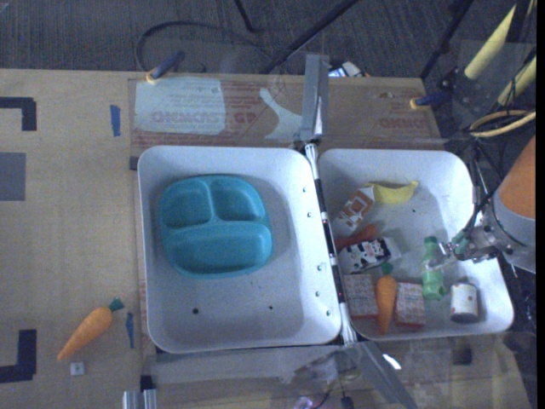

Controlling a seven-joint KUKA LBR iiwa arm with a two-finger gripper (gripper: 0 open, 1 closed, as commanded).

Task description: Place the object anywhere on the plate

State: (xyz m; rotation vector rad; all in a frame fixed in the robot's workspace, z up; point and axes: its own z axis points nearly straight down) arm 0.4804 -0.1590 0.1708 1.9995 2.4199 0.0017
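A blue plate (215,223) with three compartments lies in the left bin (289,313), toward its back left. The right bin (490,313) holds several toy foods: a yellow banana (394,192), a small carton (354,207), a black-and-white box (368,253), an orange carrot (386,300), a red box (410,304), a green bottle (433,271) and a small white can (464,302). My gripper (462,244) reaches in from the right and hangs low over the right bin, just right of the green bottle's top. Nothing shows clearly in its grasp.
A second toy carrot (85,331) lies on the bench outside the bins at the front left. A metal divider (328,245) separates the two bins. Cardboard and a clamp sit behind the bins; cables and stands crowd the back right.
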